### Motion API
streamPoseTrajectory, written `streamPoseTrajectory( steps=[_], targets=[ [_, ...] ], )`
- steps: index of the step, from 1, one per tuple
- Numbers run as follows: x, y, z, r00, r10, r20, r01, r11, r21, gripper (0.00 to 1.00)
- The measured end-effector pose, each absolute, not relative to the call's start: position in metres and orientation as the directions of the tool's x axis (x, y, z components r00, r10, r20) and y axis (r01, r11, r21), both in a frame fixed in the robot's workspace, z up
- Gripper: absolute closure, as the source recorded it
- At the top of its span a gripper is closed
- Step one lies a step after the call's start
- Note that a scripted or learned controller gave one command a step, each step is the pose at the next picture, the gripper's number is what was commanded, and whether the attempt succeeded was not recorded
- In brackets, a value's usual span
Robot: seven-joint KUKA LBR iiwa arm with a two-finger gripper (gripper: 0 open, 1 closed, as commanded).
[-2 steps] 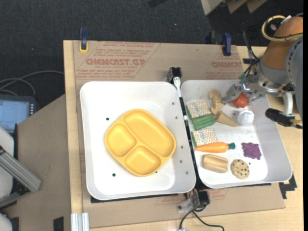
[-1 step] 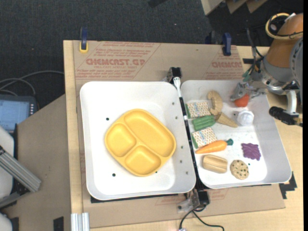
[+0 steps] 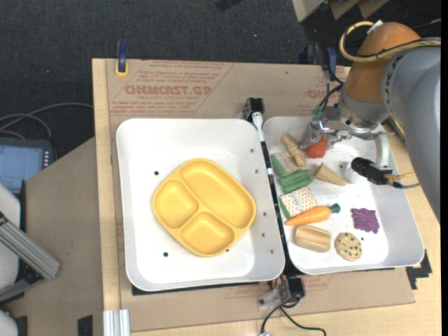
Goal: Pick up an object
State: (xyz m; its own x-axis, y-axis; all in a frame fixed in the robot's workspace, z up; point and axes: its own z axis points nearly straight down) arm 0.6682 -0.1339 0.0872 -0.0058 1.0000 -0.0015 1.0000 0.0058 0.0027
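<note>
robot gripper is hovering over a red toy in the right bin; can't tell its grip. crowding w/ neighbours is risking a miss.

the grey arm enters from the right edge and fills the upper right of the frame, its orange band near the top. the wrist bends down and left, and the gripper points downward at the upper right centre.
</note>
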Motion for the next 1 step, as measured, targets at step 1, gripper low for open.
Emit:
streamPoseTrajectory(
  steps=[1],
  targets=[
    [0.5869, -0.0813, 0.1871, -0.002, 1.000, 0.004, 1.000, 0.002, -0.007, 1.00]
  ],
)
